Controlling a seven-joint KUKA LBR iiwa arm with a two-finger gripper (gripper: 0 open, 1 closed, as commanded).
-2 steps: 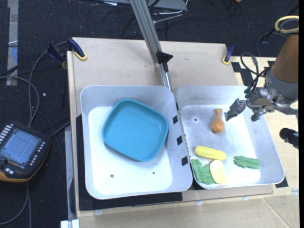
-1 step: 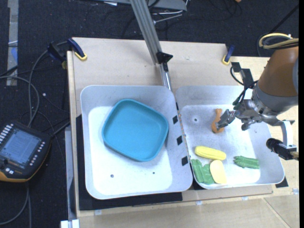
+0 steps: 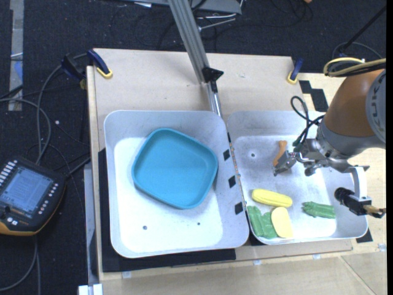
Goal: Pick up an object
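Fingers (image 3: pixel 281 165) hang low over the upper part of the right bin (image 3: pixel 245 125), and you cannot tell from this angle whether they are spread or pressed together. You look to be at the approach step: nothing shows between them, and the yellow banana (image 3: pixel 272 198) lies nearer the front, apart from them. Next you need a shift over one item, then a straight descent.

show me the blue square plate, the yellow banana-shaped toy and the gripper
blue square plastic plate (image 3: pixel 175 176), camera view, on its flat centre
yellow banana-shaped toy (image 3: pixel 272 198), camera view, on the middle of its body
gripper (image 3: pixel 282 163), camera view, midway between its fingertips
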